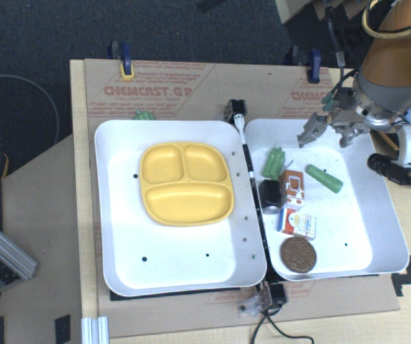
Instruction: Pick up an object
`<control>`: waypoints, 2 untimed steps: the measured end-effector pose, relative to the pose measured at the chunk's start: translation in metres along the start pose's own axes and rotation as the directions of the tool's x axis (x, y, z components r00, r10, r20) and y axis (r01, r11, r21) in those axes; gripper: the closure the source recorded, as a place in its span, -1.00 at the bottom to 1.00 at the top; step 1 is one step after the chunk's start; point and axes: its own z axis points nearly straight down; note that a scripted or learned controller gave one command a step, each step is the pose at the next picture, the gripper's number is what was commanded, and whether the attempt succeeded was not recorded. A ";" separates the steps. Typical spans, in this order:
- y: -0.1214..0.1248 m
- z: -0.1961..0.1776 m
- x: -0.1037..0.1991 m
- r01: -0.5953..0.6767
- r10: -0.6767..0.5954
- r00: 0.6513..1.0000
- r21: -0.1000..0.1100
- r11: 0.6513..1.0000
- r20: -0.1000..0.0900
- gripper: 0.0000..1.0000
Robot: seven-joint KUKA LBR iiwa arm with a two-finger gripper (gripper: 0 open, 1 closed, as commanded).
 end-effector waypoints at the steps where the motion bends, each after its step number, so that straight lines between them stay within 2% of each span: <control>1: -0.012 0.131 0.030 0.000 0.000 1.000 0.001 1.000 -0.004 -1.00; 2: -0.005 0.107 0.028 0.000 0.000 1.000 -0.021 1.000 0.001 1.00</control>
